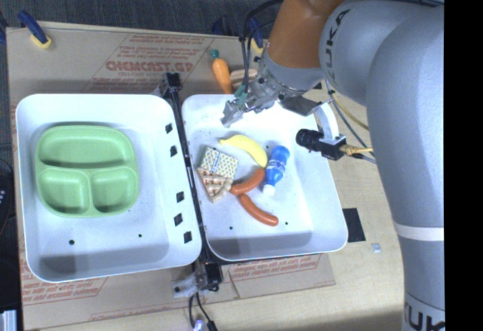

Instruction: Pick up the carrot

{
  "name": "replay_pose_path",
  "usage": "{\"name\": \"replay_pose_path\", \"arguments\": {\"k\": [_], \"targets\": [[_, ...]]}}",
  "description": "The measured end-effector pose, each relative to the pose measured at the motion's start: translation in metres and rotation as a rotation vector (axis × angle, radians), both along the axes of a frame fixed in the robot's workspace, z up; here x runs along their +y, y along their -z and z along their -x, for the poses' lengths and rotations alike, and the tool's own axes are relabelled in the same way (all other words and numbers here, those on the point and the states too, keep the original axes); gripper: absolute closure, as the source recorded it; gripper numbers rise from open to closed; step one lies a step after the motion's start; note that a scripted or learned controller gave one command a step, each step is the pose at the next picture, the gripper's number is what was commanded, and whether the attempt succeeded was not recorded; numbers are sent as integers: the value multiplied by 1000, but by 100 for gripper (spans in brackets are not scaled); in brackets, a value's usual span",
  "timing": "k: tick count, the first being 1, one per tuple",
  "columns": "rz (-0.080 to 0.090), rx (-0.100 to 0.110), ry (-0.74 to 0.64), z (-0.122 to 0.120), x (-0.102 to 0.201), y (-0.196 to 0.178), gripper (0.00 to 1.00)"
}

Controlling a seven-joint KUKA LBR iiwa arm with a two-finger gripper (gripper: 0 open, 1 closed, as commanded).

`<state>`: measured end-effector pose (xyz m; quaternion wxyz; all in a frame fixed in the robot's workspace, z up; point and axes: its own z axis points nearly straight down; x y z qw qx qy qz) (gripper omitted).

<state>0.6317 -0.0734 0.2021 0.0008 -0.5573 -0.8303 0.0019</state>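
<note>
Camera view. Landmark: right bin (321,205), white, shallow, on the bench (113,50) beside the left bin (26,171).

Carrot (221,75): orange with a green tip, lying on the brown cardboard sheet (143,58) just outside the right bin's far rim, near its far-left corner. Nothing touches it.

Pincer (235,109): hangs over the far part of the right bin, just inside the rim, close to the carrot but apart from it. Nothing visible between its fingers; from this angle I cannot tell whether it is released or clenched.

Inside the right bin, toward its middle: banana (245,147); blue and white bottle (275,165) just beside the banana; patterned sandwich wedge (216,173) on the side nearer the left bin; two sausages (255,197) at the near side of that cluster, one touching the bottle's base.

Left bin holds a green divided tray (84,169).

Arm (362,28), grey with orange band, covers the right bin's far-right corner.
</note>
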Motion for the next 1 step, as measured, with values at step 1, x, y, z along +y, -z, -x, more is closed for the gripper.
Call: {"name": "replay_pose_path", "arguments": {"k": [1], "targets": [[-2, 0, 69, 10, 74, 11, 100]]}}
